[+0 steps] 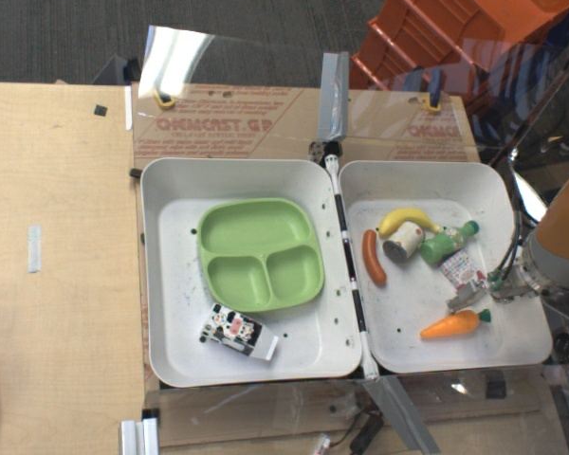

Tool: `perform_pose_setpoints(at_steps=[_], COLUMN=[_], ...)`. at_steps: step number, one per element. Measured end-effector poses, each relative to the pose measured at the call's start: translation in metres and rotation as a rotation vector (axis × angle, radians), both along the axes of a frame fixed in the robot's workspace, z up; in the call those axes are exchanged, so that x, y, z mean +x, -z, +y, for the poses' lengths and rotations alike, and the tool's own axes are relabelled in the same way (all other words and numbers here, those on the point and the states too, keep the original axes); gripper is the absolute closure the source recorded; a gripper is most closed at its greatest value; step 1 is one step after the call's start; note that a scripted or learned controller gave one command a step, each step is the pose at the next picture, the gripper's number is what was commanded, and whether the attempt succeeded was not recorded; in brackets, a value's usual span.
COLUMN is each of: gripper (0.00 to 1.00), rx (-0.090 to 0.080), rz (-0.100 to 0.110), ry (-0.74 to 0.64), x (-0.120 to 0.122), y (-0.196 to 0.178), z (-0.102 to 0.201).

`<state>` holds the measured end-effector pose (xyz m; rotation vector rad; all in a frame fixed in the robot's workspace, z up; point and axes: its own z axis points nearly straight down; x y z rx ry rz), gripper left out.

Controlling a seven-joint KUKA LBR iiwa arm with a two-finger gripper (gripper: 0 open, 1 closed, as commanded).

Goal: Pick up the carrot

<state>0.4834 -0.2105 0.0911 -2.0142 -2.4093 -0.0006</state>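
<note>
**Carrot lying near the front of the right bin, gripper hanging just above it**

Two shallow white bins sit side by side on a wooden bench. The left bin (pixel 161 282) holds a green divided plate (pixel 261 252) with three compartments, and in front of it a small black-and-white carton (pixel 237 332) lying flat on the bin floor.

The right bin (pixel 522 349) is the busier one. A red sausage (pixel 374 256) lies near its left wall. Just beside it to the right, a yellow banana (pixel 405 221) curves over a small grey and white can (pixel 403 243) lying on its side, and a green bottle (pixel 448 242) lies tilted against that cluster. A flat white packet with red print (pixel 463 270) rests just in front of the bottle.

The carrot (pixel 450 325), orange with a green tip pointing right, lies apart from the others near the front of the right bin, with bare floor around it.

The arm reaches in from the right edge. Its gripper (pixel 469 299) sits low, just above the carrot and beside the packet. I cannot tell how far its fingers are spread. Nothing is visibly held.
</note>
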Motion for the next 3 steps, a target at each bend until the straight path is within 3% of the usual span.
perform_pose_setpoints(at_steps=[1,2,3], gripper=[0.0,0.0,1.0], rx=[0.0,0.0,0.0], rz=[0.002,0.001,0.002], ry=[-0.013,-0.031,-0.03], x=[-0.0062,-0.0062,-0.0061], y=[0.0002,0.0002,-0.0082], z=[0.0476,0.048,0.0478])
